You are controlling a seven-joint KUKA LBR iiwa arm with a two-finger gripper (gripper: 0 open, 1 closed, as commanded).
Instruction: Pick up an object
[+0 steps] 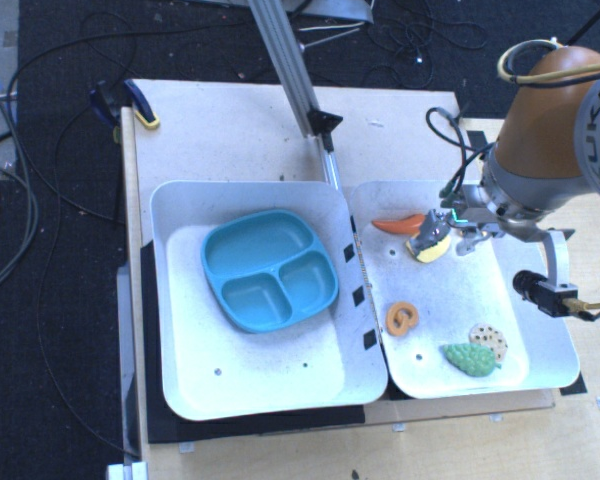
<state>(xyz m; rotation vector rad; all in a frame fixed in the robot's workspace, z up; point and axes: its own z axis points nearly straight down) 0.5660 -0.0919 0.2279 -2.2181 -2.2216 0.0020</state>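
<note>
Worktop [230, 118]: two white bins. Left bin [180, 268]: blue divided plate [270, 270]. Right bin [525, 298]: orange carrot-like piece [395, 224], yellow banana-like piece [432, 251], small pretzel [402, 318], cookie [489, 338], green leafy piece [470, 359]. Gripper [432, 236]: low over the yellow piece, apparently touching it; jaws' state cannot be told. Handling note: centre on the yellow piece, stay clear of the carrot just beside it, close fully before lifting straight up.

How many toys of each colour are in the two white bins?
Blue: 1, the divided plastic plate
Orange: 2, the carrot-shaped toy and the pretzel-shaped toy
Yellow: 1, the small toy by the gripper
Green: 1, the bumpy toy
Tan: 1, the speckled cookie
Total: 6
</note>
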